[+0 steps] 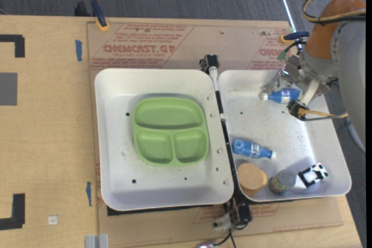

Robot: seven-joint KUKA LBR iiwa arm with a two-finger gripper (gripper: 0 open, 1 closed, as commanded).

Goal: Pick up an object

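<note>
My gripper [297, 90] is over the back of the right bin [325, 142], below the arm's orange band. A small bottle with a blue label [280, 96] lies sideways between its fingers, cap pointing left, and the gripper is shut on it. The bottle's right end is hidden by the fingers. A second blue-labelled bottle [253, 149] lies flat in the middle of the right bin. At that bin's front are a round tan object [251, 177], a grey-green cylinder [282, 182] and a black-and-white object [314, 174].
A green divided tray [171, 129] fills the middle of the left bin [110, 125]. The bins' shared wall [224, 136] runs between them with a black clamp [208, 62] at its back end. A thin cable [319, 116] hangs beside the gripper.
</note>
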